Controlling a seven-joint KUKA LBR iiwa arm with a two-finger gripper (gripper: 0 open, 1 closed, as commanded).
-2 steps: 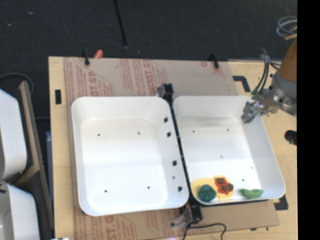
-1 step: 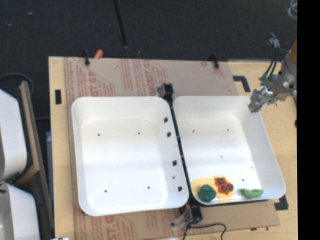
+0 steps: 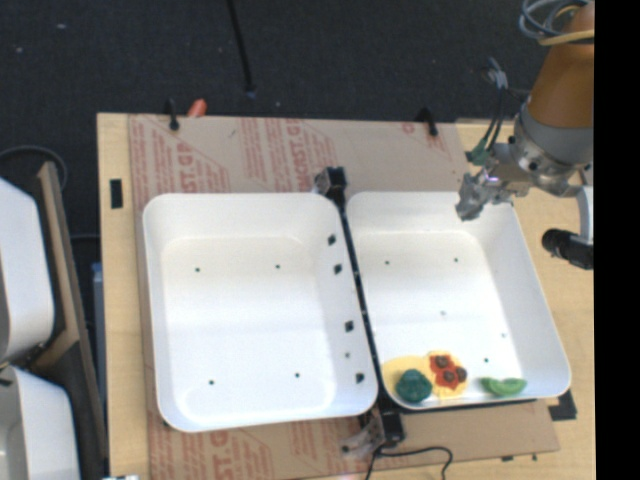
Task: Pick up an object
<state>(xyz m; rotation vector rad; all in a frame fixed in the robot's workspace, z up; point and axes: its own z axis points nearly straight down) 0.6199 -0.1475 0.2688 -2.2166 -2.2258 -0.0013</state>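
Three small objects lie along the near edge of the right bin (image 3: 520, 268): a dark green round lump (image 3: 412, 385), a yellow piece with red and dark spots (image 3: 447, 370), and a bright green flat piece (image 3: 504, 386). My gripper (image 3: 473, 204) hangs over the far right corner of that bin, well away from the objects. Its fingers are small and blurred, and nothing shows between them.
The left bin (image 3: 160, 268) lies beside the right one, with a black clip strip (image 3: 345, 278) running between them. Both rest on a cardboard sheet (image 3: 260, 153) on the bench. A white box (image 3: 25, 268) stands off the left edge.
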